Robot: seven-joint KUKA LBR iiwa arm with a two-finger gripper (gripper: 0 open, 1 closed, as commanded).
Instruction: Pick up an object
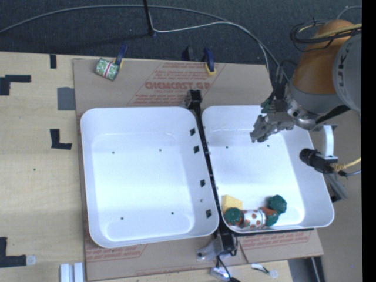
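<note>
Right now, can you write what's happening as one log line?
step: reaching | gripper: above right bin, far end, holding nothing seen | objects: small pile in near corner, untouched | left bin: not involved

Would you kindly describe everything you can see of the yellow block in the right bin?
The yellow block is a small, plain, matte piece, roughly square as seen from above, perhaps foam or plastic. It lies in the right bin at the near left corner, close against the divider wall. A green-topped object sits just in front of it, touching or nearly so. The gripper is far off, above the bin's back part.
</note>
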